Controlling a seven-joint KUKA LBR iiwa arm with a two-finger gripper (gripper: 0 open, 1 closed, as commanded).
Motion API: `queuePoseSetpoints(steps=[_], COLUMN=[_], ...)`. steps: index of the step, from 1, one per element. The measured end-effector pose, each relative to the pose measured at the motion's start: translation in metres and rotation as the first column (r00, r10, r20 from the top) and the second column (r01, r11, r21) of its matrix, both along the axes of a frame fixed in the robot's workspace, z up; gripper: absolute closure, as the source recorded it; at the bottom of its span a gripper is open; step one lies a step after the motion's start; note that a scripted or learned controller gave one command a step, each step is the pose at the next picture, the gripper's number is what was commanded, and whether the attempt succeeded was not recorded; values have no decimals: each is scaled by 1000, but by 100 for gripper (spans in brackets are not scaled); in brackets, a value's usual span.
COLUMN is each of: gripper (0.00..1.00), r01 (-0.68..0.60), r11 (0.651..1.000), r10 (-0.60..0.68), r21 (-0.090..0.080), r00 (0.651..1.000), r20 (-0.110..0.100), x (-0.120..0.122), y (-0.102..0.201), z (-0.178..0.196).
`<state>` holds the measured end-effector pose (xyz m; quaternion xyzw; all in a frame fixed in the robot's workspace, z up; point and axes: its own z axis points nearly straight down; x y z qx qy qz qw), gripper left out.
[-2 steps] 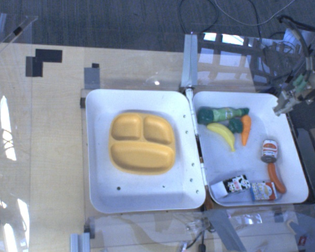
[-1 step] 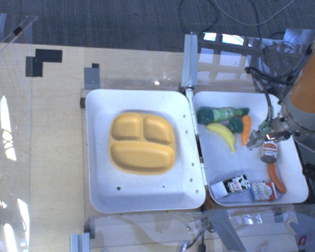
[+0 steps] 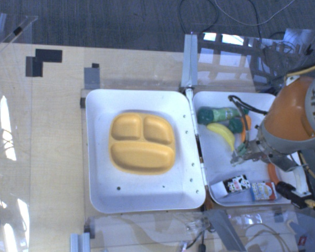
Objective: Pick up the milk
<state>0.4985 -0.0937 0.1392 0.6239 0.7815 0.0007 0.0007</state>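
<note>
Milk carton [image 3: 237, 185]: lying on its side at the near edge of the right bin [image 3: 216, 156], cow-patterned, just left of a small blue-and-white pack [image 3: 262, 191].
Gripper [image 3: 243, 155]: low over the right bin, above the carton and apart from it; opening cannot be told, nothing seen in its grasp.
Banana [image 3: 223, 134]: beside a green bottle [image 3: 218, 114] at the bin's far end.
Left bin [image 3: 100, 188]: yellow divided tray [image 3: 142, 143] at centre.

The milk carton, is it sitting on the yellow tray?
No, the milk carton lies on its side in the right bin, while the yellow tray sits in the left bin.
</note>
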Motion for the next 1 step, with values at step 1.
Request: queuePoseSetpoints(steps=[1], gripper=[0], r01=[-213], r11=[977], r10=[213], r21=[-2], r00=[977], r20=[5], x=[-10], y=[10], z=[82])
